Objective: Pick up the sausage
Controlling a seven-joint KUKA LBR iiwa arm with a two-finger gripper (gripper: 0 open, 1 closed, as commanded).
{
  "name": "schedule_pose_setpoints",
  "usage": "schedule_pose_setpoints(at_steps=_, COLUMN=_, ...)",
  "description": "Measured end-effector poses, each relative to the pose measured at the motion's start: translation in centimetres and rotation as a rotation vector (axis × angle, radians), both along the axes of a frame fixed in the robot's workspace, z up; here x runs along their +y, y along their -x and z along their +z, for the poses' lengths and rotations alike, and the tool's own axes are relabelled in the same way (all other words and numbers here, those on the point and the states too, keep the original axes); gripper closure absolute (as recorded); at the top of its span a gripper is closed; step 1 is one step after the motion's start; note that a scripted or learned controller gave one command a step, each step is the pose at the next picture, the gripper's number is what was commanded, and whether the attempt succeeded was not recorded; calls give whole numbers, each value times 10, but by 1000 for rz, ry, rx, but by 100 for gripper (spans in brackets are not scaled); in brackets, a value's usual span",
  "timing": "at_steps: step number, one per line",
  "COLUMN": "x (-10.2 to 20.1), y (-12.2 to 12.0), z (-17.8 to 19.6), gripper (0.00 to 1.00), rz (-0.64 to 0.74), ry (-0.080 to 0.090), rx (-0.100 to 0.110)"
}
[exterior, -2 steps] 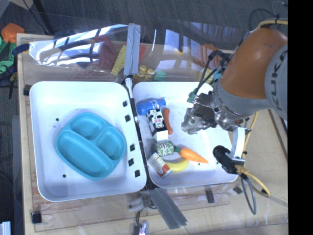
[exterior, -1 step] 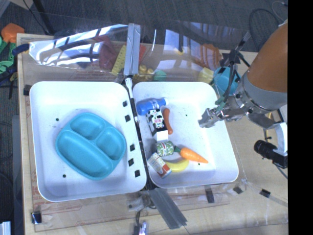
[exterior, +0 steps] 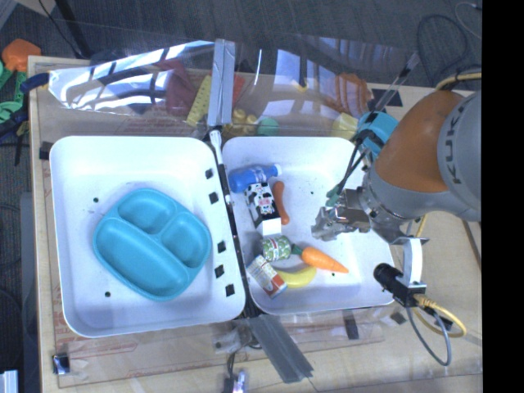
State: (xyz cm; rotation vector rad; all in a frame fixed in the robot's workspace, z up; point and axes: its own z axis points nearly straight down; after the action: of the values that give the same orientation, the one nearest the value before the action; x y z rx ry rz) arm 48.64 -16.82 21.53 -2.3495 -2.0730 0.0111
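Note:
The sausage (exterior: pixel 281 202) is a thin reddish-brown stick lying near the left side of the right bin (exterior: pixel 327 150), beside a black-and-white toy (exterior: pixel 262 201). My gripper (exterior: pixel 331 222) hangs over the middle of the right bin, to the right of the sausage and a short gap away from it. It points down toward the bin floor, just above an orange carrot (exterior: pixel 324 260). Nothing can be seen held in it.
Around the sausage lie a blue bottle (exterior: pixel 250 176), a green can (exterior: pixel 277 247), a red-and-white can (exterior: pixel 264 275) and a yellow banana (exterior: pixel 297 277). The left bin (exterior: pixel 74 162) holds a blue divided plate (exterior: pixel 152 241). Bare floor shows at the right bin's upper right.

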Motion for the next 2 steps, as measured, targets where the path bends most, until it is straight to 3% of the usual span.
schedule_pose_setpoints(at_steps=1, x=24, y=8, z=51, gripper=100, rz=-67, ry=1, rx=-7)
schedule_pose_setpoints(at_steps=2, x=52, y=8, z=65, gripper=100, rz=-53, ry=2, rx=-8)
